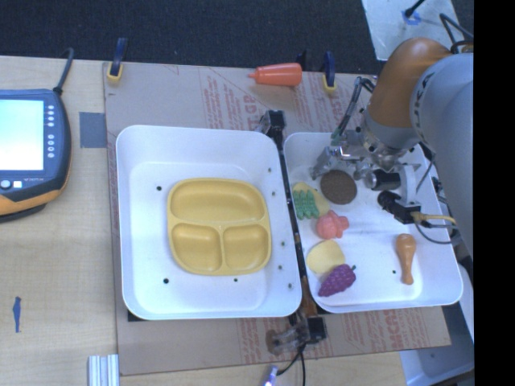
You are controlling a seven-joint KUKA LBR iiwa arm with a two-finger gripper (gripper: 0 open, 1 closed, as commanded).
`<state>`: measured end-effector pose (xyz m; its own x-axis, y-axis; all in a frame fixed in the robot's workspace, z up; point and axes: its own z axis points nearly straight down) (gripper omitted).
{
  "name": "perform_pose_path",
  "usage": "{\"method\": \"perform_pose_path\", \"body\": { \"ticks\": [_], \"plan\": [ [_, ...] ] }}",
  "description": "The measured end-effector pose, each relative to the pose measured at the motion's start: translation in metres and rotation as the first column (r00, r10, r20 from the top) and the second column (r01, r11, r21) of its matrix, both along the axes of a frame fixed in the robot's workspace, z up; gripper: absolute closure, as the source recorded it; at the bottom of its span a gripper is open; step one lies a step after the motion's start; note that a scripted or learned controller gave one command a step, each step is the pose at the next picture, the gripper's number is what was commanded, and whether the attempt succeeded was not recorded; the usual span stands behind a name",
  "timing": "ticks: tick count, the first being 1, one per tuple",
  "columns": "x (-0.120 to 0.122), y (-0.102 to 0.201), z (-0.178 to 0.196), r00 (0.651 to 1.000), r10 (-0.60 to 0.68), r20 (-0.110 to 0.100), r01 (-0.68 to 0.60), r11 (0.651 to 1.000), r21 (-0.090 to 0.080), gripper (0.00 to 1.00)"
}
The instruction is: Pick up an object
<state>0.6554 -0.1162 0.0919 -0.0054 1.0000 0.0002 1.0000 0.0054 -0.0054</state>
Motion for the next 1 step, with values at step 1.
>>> {"method": "perform_pose_path", "body": {
  "ticks": [1],
  "plan": [
    [0.0012,-0.0175,0.0004,1.000,-0.002,0.003,0.002,1.000,0.000,0.00]
  ]
}}
